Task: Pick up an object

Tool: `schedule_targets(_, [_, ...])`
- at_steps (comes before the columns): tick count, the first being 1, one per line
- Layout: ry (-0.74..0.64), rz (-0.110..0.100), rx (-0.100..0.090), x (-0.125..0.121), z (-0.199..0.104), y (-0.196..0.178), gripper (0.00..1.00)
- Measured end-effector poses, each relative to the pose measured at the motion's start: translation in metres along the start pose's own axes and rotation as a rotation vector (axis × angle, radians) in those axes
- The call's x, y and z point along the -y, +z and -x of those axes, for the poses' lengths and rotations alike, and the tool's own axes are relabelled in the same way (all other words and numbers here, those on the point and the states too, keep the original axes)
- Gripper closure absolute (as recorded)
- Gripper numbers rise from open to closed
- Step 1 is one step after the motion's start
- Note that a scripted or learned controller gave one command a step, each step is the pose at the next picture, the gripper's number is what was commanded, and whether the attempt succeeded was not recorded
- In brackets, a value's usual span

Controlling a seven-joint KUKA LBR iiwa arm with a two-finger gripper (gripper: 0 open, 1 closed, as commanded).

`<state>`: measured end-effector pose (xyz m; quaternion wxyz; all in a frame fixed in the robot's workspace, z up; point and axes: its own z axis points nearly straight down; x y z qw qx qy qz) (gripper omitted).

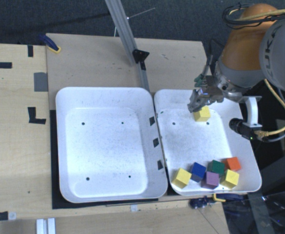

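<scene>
white bins (108, 94), yellow block (202, 114), blue block (198, 170), green block (216, 167), orange block (233, 163), purple block (212, 179)

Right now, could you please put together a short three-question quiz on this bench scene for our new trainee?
1. True or false: the yellow cube directly below the gripper lies in the right bin.
2. Which colour is missing from the cluster of cubes at the right bin's near edge? A) blue B) purple C) white
3. Fill in: the left bin holds ___ cubes.

Key: 1 true; 2 C; 3 no (zero).
</scene>
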<state>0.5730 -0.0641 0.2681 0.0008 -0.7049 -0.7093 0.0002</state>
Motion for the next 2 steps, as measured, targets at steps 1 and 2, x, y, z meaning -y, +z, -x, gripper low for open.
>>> schedule_targets(1, [-0.001,-0.002,0.0,-0.01,-0.057,0.018,1.0])
schedule_targets(2, [-0.002,0.0,0.0,-0.017,-0.12,0.02,1.0])
